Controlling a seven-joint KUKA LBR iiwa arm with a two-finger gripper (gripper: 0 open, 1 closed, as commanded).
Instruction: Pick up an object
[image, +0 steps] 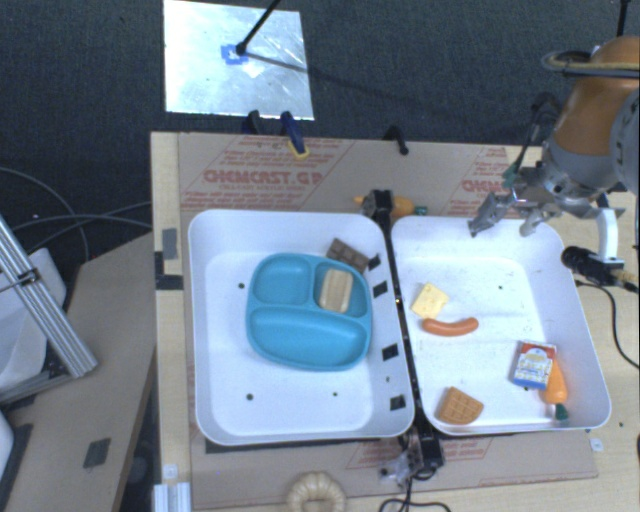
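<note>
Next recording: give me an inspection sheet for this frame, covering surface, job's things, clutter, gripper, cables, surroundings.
Surface: left bin and right bin side by side on cardboard.
Job's things: right bin holds cheese slice, sausage, waffle, small box, carrot.
Clutter: blue divided plate in left bin carries a bread piece; brown block beside it.
Gripper: gripper above right bin's far rim, fingers apart, holding nothing.
Cables: cables at left.
Surroundings: foil sheet beyond the bench.

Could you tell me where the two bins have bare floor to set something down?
Left bin: bare along the front and left, around the blue tray. Right bin: bare at the back, and mid-floor between sausage and waffle. Crowded: front right corner, carton and carrot.
</note>
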